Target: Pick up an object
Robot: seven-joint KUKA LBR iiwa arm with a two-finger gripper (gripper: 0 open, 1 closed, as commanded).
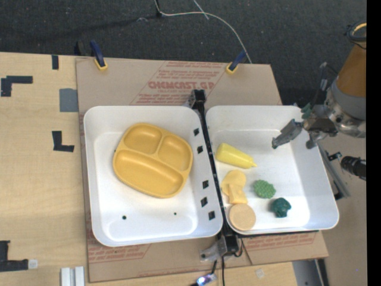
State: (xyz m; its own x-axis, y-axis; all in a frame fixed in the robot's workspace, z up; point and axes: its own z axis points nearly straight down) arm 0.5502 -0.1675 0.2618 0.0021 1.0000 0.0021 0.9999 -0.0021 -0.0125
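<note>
A brown cardboard sheet (178, 82) is seen under two white bins. It is held by two blue-yellow clamps (97, 55) at its far edge.

The arm (356, 70) runs off the right edge past its orange band, and the round tan piece (242, 217) overlaps the near end of the pale yellow piece (234, 186).

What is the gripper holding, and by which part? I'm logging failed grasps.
Nothing: the gripper is open above the right bin, with nothing between its fingers.
</note>
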